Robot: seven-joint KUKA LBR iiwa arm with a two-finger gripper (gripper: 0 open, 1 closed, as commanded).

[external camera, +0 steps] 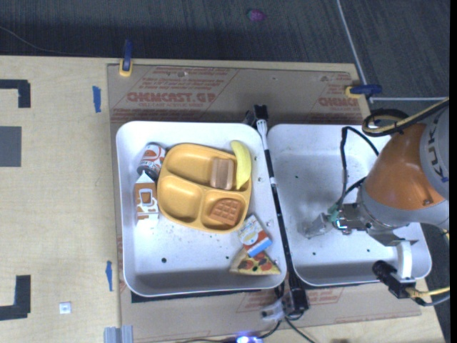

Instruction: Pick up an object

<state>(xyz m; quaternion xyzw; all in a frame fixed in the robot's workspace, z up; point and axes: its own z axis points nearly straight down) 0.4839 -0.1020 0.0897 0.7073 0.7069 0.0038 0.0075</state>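
The gripper (pixel 318 226) hangs low over the middle of the right bin (pixel 314 145), where the floor looks bare. It is too blurry to tell if it is open or closed, or if it has anything.

All the things sit in the left bin (pixel 136 213). A yellow tray (pixel 187 191) fills its middle. A banana (pixel 243 164) lies against the tray's right side, near the bin's far right corner. A pizza slice (pixel 254 264) lies in the near right corner.

To do well, the arm should probably cross over the wall between the bins and come straight down on a small thing, like the banana.
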